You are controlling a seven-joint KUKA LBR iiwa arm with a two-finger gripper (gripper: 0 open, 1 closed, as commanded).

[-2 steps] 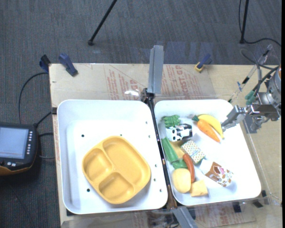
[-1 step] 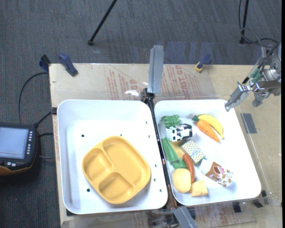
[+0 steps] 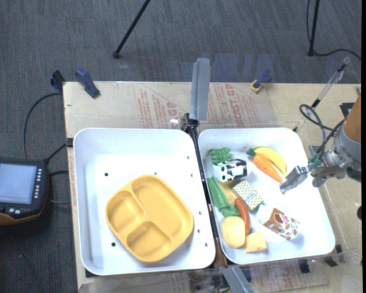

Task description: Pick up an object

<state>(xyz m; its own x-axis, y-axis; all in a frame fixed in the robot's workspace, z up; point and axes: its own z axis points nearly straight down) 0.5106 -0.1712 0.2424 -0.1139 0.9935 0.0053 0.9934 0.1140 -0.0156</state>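
Camera view
Bench: a brown board (image 3: 232, 102) carries two shallow white bins side by side.
Left bin (image 3: 91, 163): it holds one yellow plate (image 3: 149, 217) with three compartments, lying flat a little right of the bin's middle.
Right bin (image 3: 305, 212): it holds a group of toy food pieces, most of them in the left half and centre.
Banana and carrot: a yellow banana (image 3: 272, 157) lies near the upper middle of the right bin, and an orange carrot (image 3: 265, 166) lies just beside it, on its lower left side.
Green pieces: a small green leafy piece (image 3: 219, 155) is at the upper left; a long green vegetable (image 3: 219, 195) goes down along the left wall.
Black and white block (image 3: 230, 170): it is just below the leafy piece.
Patterned packet (image 3: 247, 195): it lies in the centre, tilted.
Lower pieces: a red sausage (image 3: 243, 214), a pale yellow round piece (image 3: 233, 231), a yellow wedge (image 3: 255, 243) and a brown and white carton (image 3: 282, 224) are near the lower edge.
Arm: it comes in from the right, above the right wall of the right bin.
Gripper (image 3: 291, 179): it is over the right part of the right bin, right of the carrot and above the carton, apart from both. I cannot tell the state of its fingers; I see nothing held there.
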